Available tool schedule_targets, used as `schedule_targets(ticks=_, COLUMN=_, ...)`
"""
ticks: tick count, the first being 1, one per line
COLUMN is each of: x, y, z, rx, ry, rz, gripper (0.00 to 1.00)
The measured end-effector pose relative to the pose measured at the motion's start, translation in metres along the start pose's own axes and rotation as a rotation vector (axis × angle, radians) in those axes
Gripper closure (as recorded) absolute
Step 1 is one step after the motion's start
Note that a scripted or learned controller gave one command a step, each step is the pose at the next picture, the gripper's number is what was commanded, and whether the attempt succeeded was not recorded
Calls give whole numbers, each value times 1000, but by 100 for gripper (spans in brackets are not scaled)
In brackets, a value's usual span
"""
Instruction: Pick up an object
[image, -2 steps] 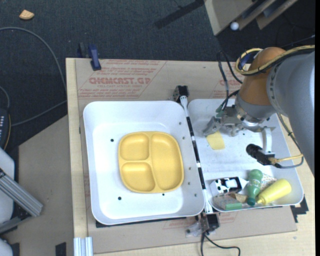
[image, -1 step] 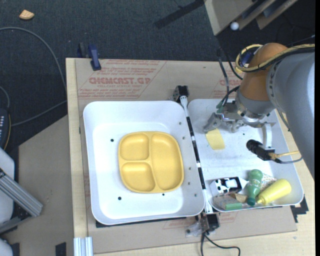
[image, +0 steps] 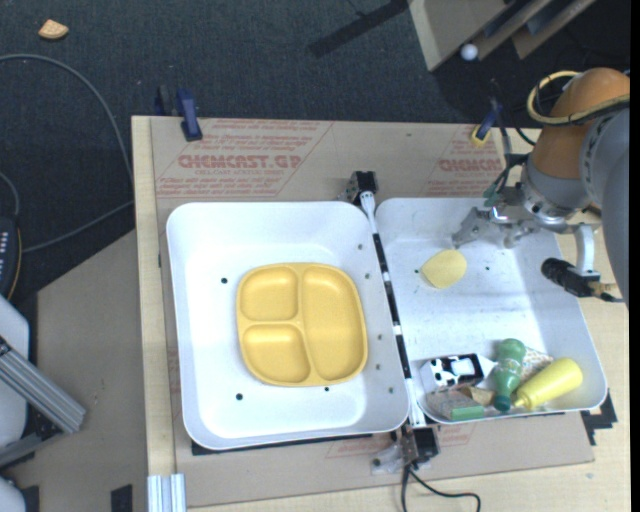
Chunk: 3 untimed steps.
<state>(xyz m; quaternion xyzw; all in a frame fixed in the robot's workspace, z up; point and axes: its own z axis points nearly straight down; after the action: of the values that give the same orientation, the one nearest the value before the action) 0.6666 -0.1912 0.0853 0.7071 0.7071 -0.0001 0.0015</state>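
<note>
Yellow plastic, a smooth three-compartment plate is lying in the left bin. "CHEMCAST" is showing on the cardboard behind. Rightward, a pale yellow chip-like piece is resting in the right bin, and the gripper is hovering just above it, fingers spread, nothing between them.
</note>
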Motion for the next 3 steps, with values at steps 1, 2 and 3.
schedule_targets(ticks=1, x=92, y=-12, z=0, rx=3, ry=4, rz=-2, gripper=0)
schedule_targets(ticks=2, x=88, y=-38, z=0, rx=5, ry=3, rz=0, gripper=0)
schedule_targets(ticks=3, x=89, y=-38, z=-10, rx=3, ry=3, rz=0, gripper=100)
